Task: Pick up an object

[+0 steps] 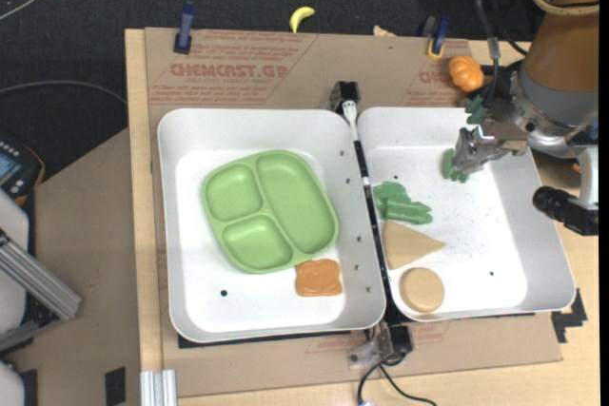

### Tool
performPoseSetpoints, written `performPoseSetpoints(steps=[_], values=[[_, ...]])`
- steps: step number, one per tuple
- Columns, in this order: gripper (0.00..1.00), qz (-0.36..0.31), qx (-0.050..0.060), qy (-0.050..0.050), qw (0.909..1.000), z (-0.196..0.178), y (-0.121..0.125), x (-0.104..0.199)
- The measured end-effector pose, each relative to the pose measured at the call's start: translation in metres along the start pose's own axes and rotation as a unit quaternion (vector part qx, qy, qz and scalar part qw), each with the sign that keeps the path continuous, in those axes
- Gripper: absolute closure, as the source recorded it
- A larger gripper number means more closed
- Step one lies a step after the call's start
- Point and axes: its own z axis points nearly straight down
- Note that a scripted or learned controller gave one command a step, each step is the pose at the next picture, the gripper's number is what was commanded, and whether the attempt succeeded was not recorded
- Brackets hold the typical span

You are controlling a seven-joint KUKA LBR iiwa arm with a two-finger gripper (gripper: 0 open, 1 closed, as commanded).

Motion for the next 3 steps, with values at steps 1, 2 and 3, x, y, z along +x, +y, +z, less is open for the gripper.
performPoseSetpoints(steps=[1, 2, 3], values=[[1.00, 0.000, -0.002, 0.000, 1.0000, 0.059, -0.010, -0.077], [1.00, 0.000, -0.002, 0.001, 1.0000, 0.106, -0.068, -0.147], [1.00, -0.003, -0.004, 0.001, 1.0000, 0.190, -0.065, -0.125]])
